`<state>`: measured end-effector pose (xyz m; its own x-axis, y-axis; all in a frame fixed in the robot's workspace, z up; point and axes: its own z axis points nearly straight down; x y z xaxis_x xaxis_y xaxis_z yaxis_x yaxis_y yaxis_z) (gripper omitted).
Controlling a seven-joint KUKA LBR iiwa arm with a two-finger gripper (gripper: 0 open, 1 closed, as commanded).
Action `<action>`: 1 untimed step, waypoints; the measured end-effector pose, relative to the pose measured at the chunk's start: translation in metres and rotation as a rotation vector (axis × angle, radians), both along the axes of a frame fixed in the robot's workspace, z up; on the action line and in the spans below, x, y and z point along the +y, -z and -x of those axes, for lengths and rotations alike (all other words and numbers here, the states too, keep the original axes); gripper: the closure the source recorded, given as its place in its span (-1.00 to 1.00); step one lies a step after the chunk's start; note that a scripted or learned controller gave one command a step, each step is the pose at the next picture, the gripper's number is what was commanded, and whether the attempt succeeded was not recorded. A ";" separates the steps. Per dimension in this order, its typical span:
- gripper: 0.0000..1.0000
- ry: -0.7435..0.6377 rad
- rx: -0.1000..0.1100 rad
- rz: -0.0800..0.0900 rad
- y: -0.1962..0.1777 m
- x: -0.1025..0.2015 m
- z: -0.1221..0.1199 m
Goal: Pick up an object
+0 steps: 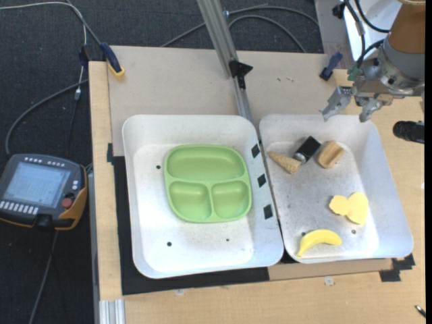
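The fingers [350,107] hang spread apart, holding nothing, above the right bin's [385,181] far rim.

Bench surroundings, seen from above

A handheld control pendant [40,193] with a lit screen lies on the dark carpet at left, its cables [47,79] looping past the bench's [169,79] corner. Blue clamps [111,59] grip the bench's far edge at both corners. A slanted metal post [219,32] rises between the bins.
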<state>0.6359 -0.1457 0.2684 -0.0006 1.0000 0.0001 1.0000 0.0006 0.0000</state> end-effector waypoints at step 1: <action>-1.00 -0.002 0.004 -0.001 0.057 0.004 -0.008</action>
<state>0.6441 -0.1413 0.2112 -0.0022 1.0000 0.0006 1.0000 0.0022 -0.0039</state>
